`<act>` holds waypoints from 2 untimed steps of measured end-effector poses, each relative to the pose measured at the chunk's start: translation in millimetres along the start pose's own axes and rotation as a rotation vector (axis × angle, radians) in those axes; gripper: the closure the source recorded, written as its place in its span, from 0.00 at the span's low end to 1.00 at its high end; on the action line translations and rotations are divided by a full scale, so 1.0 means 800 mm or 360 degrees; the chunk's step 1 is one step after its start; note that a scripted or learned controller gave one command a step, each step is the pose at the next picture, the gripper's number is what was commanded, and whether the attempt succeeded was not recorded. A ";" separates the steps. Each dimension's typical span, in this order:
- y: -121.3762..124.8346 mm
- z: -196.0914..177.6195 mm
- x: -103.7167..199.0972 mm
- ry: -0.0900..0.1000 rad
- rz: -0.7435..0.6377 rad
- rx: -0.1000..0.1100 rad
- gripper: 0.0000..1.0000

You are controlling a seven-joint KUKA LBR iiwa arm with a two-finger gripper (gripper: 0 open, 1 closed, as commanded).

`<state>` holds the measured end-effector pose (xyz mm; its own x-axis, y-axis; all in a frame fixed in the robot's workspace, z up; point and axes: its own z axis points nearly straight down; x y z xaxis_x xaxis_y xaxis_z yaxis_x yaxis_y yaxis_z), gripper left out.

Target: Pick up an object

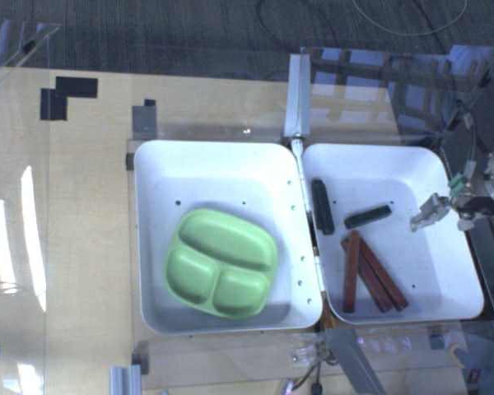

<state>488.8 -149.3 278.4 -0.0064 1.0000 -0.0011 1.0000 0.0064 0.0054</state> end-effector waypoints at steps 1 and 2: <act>0.014 0.206 0.064 0.0003 0.0105 0.0004 0.00; 0.003 0.234 0.082 -0.0001 0.0131 -0.0018 0.00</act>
